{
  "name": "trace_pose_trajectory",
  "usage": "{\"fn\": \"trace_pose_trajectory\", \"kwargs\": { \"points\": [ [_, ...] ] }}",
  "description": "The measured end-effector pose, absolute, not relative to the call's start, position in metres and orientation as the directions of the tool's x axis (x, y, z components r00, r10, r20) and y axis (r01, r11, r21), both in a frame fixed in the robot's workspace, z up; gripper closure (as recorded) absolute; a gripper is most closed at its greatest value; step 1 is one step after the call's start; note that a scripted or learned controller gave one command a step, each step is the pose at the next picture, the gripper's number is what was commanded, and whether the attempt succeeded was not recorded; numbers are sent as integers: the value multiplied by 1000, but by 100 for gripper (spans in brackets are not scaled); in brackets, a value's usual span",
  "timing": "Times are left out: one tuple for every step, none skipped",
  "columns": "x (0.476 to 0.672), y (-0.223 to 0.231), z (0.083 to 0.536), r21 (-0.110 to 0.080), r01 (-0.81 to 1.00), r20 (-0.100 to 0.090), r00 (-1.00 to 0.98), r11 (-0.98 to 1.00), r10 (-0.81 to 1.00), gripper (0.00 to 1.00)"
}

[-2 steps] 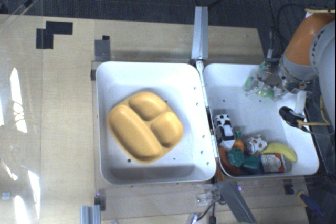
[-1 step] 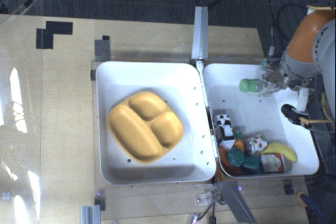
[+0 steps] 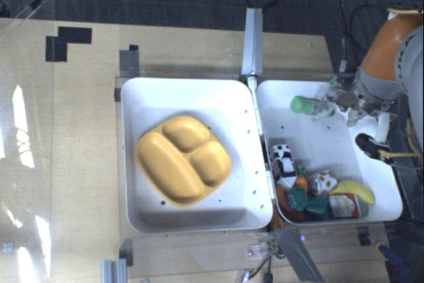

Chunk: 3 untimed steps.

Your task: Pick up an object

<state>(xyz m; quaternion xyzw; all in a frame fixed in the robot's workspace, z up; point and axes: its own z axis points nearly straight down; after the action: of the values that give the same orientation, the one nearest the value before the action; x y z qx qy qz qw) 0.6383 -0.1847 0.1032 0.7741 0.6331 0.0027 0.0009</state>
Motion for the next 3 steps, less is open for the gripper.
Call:
{"fn": "trace_pose_trajectory", "kwargs": {
  "points": [
    [657, -188, 83, -59, 985, -1, 159, -159, 987, 0],
    [657, -184, 82, -48, 993, -8, 106, -106, 994, 0],
    [657, -182, 82, -44, 995, -10, 89, -89, 996, 0]
  ]
}}
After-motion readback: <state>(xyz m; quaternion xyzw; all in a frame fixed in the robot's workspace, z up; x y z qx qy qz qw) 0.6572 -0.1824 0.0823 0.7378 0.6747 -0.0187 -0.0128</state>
